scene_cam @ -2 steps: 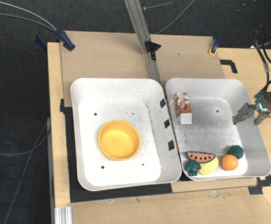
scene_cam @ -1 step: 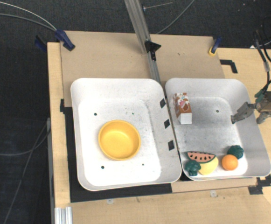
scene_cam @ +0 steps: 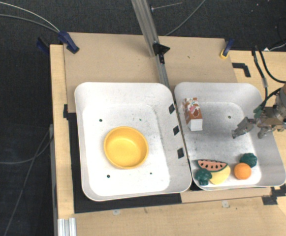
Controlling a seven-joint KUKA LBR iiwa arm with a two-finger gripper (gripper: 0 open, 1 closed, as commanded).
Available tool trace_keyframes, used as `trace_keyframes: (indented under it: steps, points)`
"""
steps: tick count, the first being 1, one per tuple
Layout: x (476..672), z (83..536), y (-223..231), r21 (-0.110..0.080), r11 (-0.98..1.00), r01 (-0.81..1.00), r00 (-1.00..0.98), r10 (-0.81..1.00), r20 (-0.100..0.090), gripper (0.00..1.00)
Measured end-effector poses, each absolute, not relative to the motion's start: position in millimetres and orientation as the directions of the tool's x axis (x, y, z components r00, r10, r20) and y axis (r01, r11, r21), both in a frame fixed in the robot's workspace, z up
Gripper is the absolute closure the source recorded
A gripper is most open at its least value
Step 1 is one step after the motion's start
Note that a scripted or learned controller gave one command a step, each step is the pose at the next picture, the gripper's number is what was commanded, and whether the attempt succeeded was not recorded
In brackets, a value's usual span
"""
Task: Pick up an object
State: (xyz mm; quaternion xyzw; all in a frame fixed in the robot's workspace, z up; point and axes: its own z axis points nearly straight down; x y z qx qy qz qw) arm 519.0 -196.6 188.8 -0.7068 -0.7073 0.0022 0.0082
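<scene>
Here we see the gripper (scene_cam: 251,131) over the right bin (scene_cam: 216,95), its fingers (scene_cam: 240,129) spread apart and holding nothing; the toy fruit waits along the near rim, an orange (scene_cam: 242,171) beside a banana (scene_cam: 220,176) and a watermelon slice (scene_cam: 211,164).

No text, label or number can be read anywhere.

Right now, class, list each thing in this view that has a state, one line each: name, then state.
Yellow bowl: upright, alone in the left bin.
Carton: lying flat in the right bin.
Watermelon slice: lying against the banana.
Orange: loose, at the near edge.
Gripper: jaws open, holding nothing.
</scene>
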Motion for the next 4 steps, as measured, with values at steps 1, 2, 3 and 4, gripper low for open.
trace_keyframes:
  steps: [1, 2, 3, 4]
  points:
    - [522.7, 126.5, -189.7, -0.017, 0.000, 1.000, 0.000, 1.000, 0.009, 0.00]
    - [521.1, 92.6, -188.3, -0.015, -0.001, 1.000, 0.001, 1.000, 0.009, 0.00]
    - [523.4, 107.6, -188.3, -0.007, -0.001, 1.000, 0.001, 1.000, 0.009, 1.00]
    - [522.1, 162.2, -198.9, 0.005, -0.002, 1.000, 0.002, 1.000, -0.001, 1.00]
